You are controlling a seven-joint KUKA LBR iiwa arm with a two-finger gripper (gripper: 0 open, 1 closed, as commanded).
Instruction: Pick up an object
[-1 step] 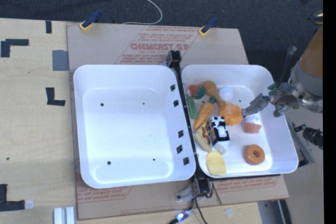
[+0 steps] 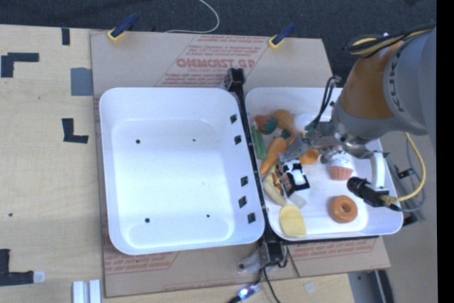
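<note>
With its opening hidden so that no grip can be told, the gripper [image 2: 317, 145] should be centred over a single piece of the toy food pile [image 2: 280, 152] just to its left before being closed.

Here's the arm [image 2: 397, 92], a thick rounded body in smooth grey, and right above the wrist sits that broad orange band [image 2: 365, 85], glossy under the light. A yellow cable [image 2: 418, 174] loops along its outer side, and another yellow strand shows near the top beside a dark line. Thin black wires [image 2: 328, 99] run down the near flank. Lower, the wrist narrows into darker metal parts, with a white bracket [image 2: 377, 170] and a black cylindrical fitting [image 2: 365, 191] tipped with a bit of yellow.
</note>
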